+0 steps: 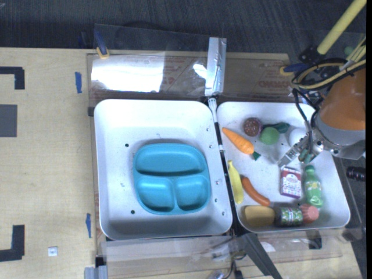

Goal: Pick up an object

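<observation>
Gripper point(299, 151) above red packet point(290, 183); label unreadable.

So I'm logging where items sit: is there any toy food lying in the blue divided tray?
No. The blue divided tray in the left bin holds nothing, and the orange carrot lies in the right bin.

You have a divided tray point(171, 176) lying in the left bin point(110, 156), while the right bin point(340, 214) beside it holds toy foods point(273, 179), the gripper point(299, 151) above them.
</observation>
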Robot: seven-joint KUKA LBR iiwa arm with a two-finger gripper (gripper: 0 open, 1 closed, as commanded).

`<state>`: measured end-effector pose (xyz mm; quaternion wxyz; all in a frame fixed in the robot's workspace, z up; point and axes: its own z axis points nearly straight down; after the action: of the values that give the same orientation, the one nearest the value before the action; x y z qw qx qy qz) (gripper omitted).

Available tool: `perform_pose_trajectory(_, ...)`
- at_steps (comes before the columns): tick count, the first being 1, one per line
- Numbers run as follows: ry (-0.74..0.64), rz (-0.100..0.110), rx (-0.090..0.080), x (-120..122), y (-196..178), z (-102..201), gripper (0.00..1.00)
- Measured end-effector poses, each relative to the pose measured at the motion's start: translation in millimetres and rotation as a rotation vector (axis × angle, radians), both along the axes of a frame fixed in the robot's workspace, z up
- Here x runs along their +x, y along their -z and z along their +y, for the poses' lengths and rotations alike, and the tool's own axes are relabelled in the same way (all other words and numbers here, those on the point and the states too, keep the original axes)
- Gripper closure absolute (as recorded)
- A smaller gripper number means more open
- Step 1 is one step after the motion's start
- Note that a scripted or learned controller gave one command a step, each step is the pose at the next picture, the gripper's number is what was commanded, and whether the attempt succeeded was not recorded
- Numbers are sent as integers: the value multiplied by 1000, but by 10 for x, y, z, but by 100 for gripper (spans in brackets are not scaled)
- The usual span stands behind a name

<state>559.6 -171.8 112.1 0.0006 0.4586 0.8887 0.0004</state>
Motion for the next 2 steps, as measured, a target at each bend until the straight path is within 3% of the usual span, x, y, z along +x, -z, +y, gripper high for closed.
perform_pose_trajectory(1, -7, -4, -1, -504, 247, 620, 100)
perform_pose_trajectory(2, 359, -5, 0, 38, 251, 627, 100)
